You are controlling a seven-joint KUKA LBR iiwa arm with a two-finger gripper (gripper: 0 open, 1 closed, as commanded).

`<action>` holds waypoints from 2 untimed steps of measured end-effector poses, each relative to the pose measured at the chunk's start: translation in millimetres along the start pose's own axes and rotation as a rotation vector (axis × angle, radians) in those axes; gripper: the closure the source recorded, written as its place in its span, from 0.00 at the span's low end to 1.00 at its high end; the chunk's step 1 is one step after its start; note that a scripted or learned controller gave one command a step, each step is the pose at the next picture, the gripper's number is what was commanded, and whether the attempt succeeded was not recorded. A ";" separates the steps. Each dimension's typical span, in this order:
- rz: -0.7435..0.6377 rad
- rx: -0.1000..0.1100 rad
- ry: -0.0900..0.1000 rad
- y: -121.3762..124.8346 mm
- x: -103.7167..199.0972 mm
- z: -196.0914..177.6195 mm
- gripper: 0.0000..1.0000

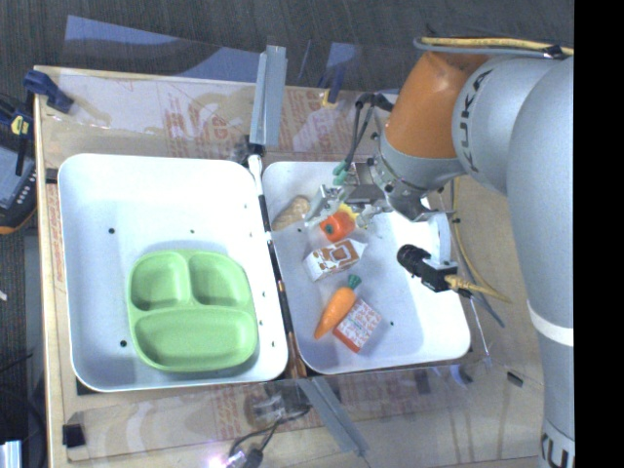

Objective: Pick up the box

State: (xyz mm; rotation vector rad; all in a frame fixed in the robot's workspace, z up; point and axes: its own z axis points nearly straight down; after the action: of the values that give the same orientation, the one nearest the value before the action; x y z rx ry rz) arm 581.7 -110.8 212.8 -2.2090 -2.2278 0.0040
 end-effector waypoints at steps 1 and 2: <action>-0.133 0.000 0.000 -34.4 -43.3 86.8 0.00; -0.089 -0.028 -0.015 -2.5 -15.4 107.3 0.00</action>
State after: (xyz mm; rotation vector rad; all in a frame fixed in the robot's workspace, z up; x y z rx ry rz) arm 578.9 -126.1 105.5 -2.1278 -2.3472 -0.0110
